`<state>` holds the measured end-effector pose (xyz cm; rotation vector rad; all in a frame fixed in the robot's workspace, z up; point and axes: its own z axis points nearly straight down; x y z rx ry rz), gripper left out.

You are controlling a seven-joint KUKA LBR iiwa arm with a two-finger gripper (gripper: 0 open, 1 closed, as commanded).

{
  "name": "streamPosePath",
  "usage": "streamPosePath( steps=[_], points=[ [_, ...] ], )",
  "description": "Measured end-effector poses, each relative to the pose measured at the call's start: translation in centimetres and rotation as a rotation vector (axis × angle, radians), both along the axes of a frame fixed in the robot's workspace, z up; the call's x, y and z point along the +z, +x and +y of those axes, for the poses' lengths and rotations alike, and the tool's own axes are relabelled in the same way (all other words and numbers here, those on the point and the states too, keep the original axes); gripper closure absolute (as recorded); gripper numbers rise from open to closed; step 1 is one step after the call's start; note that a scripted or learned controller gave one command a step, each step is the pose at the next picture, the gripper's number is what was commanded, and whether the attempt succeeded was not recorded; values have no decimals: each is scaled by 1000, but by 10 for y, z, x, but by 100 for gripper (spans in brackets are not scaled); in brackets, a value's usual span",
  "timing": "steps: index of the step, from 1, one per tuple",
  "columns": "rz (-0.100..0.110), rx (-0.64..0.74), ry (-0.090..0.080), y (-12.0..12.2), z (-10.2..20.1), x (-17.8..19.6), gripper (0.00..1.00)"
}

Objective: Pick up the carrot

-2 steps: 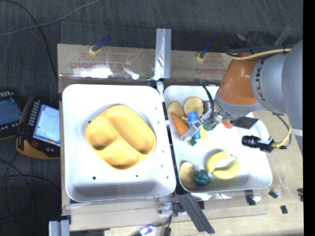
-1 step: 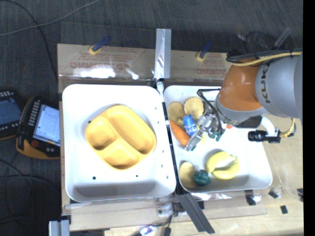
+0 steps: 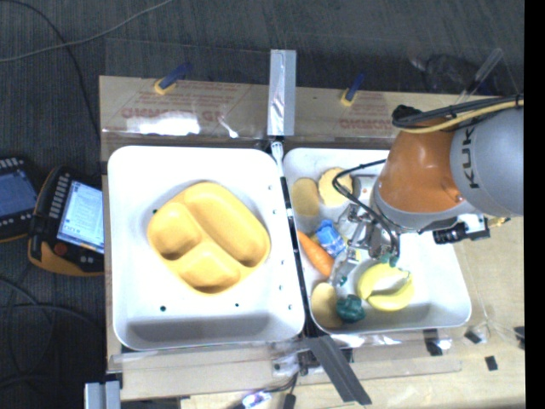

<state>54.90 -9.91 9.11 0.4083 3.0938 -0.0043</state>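
Nearest me, a teal ball (image 3: 350, 308) and banana (image 3: 387, 286) crowd the carrot (image 3: 316, 253); my gripper (image 3: 364, 244) hangs beside it, fingers' state I cannot tell.

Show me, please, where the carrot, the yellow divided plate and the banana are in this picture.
carrot (image 3: 316, 253): camera view, middle of its orange body, by the right bin's left wall.
yellow divided plate (image 3: 209, 235): camera view, the ridge between its compartments, in the left bin.
banana (image 3: 387, 286): camera view, its curved yellow body, in the right bin.

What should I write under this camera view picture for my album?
Robot gripper hovers over the right bin beside the carrot; a yellow tray fills the left bin.
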Motion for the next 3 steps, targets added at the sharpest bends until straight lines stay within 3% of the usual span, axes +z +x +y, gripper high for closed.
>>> streamPosePath(
  steps=[1, 2, 3],
  points=[
    [20, -168, 9, 36, 37, 149, 0],
    [22, -78, 6, -30, -8, 4, 0],
    [-10, -382, 4, -57, -4, 1, 0]
  ],
)
